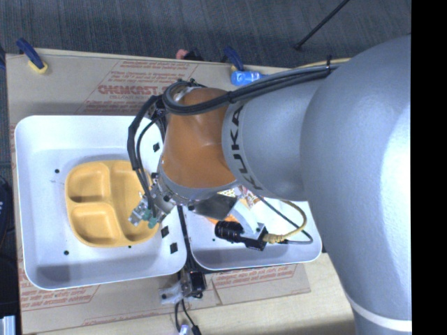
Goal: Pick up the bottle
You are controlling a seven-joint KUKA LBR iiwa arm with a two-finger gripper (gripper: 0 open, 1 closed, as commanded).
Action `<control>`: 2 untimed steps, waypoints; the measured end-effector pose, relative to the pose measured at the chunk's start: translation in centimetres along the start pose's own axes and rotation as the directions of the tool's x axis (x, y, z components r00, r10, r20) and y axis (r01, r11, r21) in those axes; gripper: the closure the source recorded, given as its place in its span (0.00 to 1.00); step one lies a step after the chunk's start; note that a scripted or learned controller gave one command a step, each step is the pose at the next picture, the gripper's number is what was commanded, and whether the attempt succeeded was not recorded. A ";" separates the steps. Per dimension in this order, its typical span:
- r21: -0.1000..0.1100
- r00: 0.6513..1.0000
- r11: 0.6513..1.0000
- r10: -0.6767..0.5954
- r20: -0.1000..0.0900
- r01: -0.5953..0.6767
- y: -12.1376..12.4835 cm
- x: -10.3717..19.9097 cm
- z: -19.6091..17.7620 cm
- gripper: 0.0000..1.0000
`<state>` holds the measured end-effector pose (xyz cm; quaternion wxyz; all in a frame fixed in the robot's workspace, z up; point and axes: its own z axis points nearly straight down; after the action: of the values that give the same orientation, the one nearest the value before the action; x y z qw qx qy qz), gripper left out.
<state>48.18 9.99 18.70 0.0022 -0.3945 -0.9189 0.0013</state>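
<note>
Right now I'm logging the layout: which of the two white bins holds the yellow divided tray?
The left bin; the yellow tray lies in it, under the gripper.

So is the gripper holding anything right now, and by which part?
Cannot be told: the gripper sits over the yellow tray's right edge in the left bin, its tips too small to read.

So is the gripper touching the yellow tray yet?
Cannot tell. In the camera view the gripper overlaps the right edge of the yellow divided tray in the left bin, but looking down at a slant shows neither contact nor gap.
</note>
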 end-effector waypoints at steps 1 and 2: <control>-0.003 0.948 0.948 -0.318 0.006 0.318 -2.2 -1.6 -10.5 1.00; 0.000 0.884 0.884 -0.467 0.002 0.467 0.7 1.6 -3.9 1.00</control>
<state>47.60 11.62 22.58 0.0012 -0.1618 -0.9868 0.0007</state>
